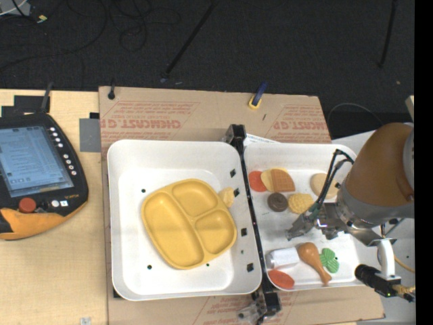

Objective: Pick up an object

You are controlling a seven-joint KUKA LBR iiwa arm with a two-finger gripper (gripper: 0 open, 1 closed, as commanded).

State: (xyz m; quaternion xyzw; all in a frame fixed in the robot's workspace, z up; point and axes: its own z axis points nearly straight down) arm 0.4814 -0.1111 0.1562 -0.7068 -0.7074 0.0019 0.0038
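My gripper (pixel 308 226) hangs low over the middle of the right bin (pixel 352 151), reaching in from the right under the arm's orange band (pixel 380 162). Just up-left of it lie a yellow waffle piece (pixel 300 202) and a brown round cookie (pixel 277 201). A tan drumstick (pixel 315 260) and a green piece (pixel 329 258) lie just below it. I see nothing held in the gripper.
The right bin also holds a red disc (pixel 256 180), an orange bread slice (pixel 279 179), a tan lump (pixel 321 183), a white block (pixel 283 256) and a red piece (pixel 281 279). A yellow divided plate (pixel 189 223) lies in the left bin (pixel 128 181). A teach pendant (pixel 37 171) sits far left.
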